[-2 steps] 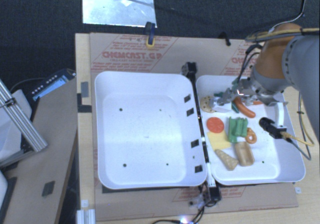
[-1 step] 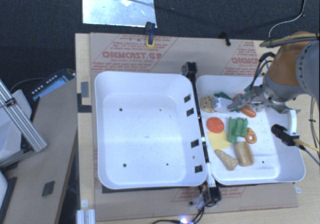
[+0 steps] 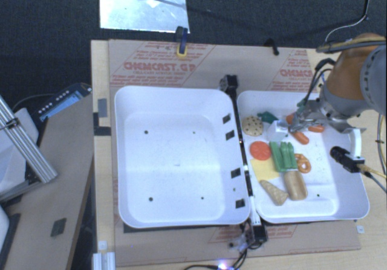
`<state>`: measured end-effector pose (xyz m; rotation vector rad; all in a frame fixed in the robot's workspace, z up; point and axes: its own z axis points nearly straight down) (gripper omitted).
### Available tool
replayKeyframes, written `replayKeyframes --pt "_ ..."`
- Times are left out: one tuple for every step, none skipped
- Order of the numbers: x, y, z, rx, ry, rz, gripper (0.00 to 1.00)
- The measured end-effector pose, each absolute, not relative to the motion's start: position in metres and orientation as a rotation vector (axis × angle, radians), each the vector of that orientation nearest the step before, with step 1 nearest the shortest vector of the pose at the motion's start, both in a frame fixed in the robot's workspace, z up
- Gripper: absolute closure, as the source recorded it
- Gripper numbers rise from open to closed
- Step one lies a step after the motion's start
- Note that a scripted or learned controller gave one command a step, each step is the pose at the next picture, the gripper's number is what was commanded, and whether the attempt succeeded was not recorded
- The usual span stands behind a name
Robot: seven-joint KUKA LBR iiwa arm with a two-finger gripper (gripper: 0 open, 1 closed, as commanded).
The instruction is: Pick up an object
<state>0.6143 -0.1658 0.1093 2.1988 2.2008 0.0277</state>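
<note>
Two bins side by side on the table, toy food in the right one.

The left bin (image 3: 175,160) sits beside the right bin (image 3: 344,196). In the right bin a cookie (image 3: 253,124) lies behind a tomato slice (image 3: 260,150); a cheese slice (image 3: 264,170) lies in front of that, then a cone (image 3: 274,192) beside a bread roll (image 3: 295,184). A pretzel (image 3: 303,163) lies right of these.

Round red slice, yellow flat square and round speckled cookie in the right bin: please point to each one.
Round red slice (image 3: 260,150), camera view, centre of its top face.
Yellow flat square (image 3: 263,170), camera view, its bare left part.
Round speckled cookie (image 3: 253,124), camera view, middle of its top.
</note>
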Motion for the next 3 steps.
replayKeyframes --pt "0.671 -0.154 0.212 2.204 2.221 0.012 1.00" --pt "0.582 -0.148 0.080 2.227 2.224 -0.004 1.00" --pt "0.585 -0.149 0.085 2.219 2.222 0.001 0.00"
